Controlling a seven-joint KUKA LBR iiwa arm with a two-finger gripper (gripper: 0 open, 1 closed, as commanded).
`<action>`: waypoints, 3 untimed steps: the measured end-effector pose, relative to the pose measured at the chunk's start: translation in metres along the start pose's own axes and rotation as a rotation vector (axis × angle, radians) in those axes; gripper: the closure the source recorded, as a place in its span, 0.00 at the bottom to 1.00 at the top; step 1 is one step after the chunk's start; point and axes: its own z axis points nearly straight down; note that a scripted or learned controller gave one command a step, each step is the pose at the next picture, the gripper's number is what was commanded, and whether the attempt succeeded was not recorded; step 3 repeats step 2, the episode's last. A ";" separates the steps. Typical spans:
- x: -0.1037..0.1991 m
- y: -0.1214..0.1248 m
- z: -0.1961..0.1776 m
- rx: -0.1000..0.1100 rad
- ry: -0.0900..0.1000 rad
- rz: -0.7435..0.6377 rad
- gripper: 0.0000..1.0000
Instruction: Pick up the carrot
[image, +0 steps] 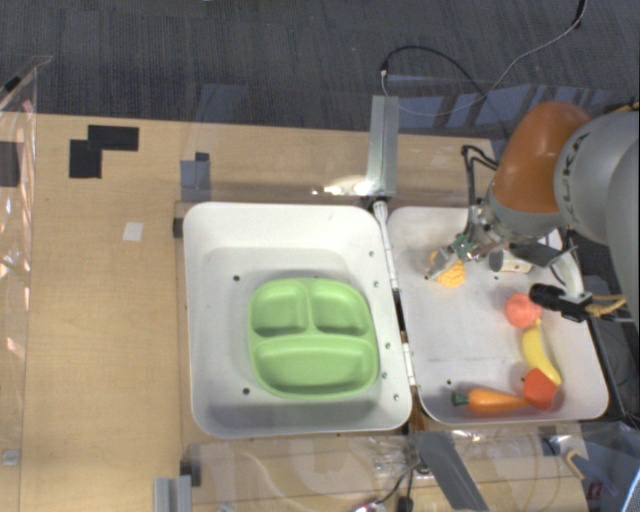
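I am hovering my fingers (462, 250) low over the back of the right bin (430, 300), their tips spread narrowly just above a small yellow wedge-like piece (452, 276), gripping nothing. The carrot (495, 401), a smooth orange taper with a green stub, is lying along the near wall, well apart from me, touching a red-orange block (541, 387). A curved banana (540, 356) and a pink rounded fruit (522, 310) are lying between. A glossy green divided plate (313, 337) is sitting in the left bin (215, 300).
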 end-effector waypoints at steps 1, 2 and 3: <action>0.000 0.003 -0.011 -0.006 -0.002 0.000 1.00; 0.039 0.058 -0.084 0.013 0.004 0.164 1.00; 0.039 0.058 -0.084 0.013 0.004 0.164 1.00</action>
